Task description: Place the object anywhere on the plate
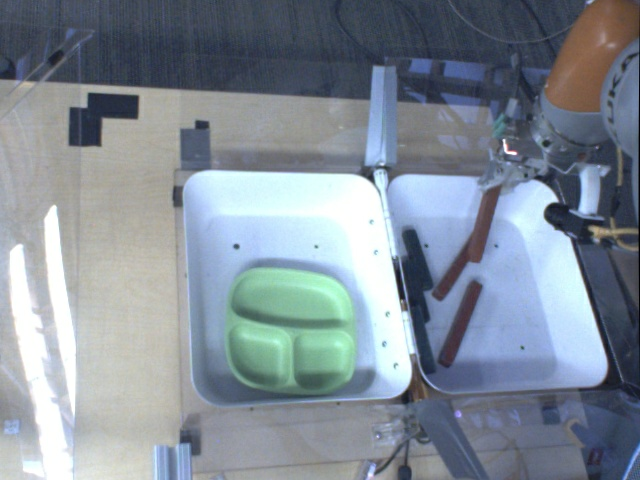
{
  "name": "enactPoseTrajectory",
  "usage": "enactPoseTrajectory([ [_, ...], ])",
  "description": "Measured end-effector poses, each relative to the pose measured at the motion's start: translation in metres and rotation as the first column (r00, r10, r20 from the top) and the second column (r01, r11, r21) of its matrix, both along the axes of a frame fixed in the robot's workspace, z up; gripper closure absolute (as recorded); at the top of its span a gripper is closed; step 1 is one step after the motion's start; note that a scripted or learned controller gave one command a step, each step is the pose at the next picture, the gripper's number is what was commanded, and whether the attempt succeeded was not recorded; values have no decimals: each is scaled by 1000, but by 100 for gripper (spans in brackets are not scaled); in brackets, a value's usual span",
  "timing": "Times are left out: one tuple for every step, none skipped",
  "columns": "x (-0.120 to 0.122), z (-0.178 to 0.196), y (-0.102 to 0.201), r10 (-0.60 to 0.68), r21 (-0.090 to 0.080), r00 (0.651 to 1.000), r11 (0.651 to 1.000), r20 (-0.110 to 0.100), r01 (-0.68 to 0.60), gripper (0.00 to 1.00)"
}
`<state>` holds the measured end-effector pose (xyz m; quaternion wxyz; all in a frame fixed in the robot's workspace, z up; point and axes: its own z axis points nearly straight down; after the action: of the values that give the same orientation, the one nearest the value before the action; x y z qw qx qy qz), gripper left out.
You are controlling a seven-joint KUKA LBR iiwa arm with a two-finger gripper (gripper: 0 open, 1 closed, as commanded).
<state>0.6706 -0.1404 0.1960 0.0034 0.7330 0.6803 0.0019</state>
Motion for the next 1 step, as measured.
enactPoseTrajectory([
  [-7,31,94,188,1,982,982,0,-188,100],
])
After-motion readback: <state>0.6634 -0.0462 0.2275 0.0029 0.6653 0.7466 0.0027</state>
